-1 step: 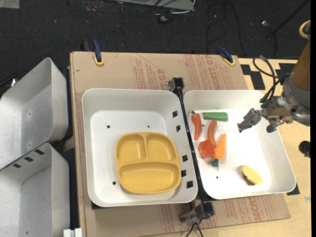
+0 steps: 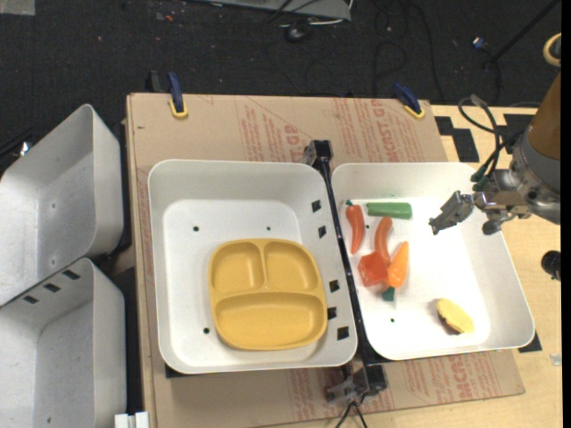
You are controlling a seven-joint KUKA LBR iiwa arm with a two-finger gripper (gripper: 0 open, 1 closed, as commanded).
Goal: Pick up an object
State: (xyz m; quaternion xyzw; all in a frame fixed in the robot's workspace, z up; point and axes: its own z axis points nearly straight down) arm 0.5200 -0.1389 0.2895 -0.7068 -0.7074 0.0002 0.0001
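The right bin (image 2: 500, 266) holds several toy foods. A green piece (image 2: 389, 209) lies near its back left, and a red chili (image 2: 355, 226) rests beside the divider. Close by are a red-orange strip (image 2: 383, 235), a red chunk (image 2: 373, 268) and an orange carrot (image 2: 399, 263). A yellow piece (image 2: 455, 316) sits near the front right. My gripper (image 2: 466, 221) hovers over the right bin's back right part, to the right of the green piece. It is open, with nothing between its fingers.
The left bin (image 2: 178, 239) carries a yellow divided plate (image 2: 267, 293). Black clips line the divider (image 2: 337, 248) between the bins. Two more white containers (image 2: 53, 203) stand off the bench at the left. The arm (image 2: 544, 150) comes in from the right edge.
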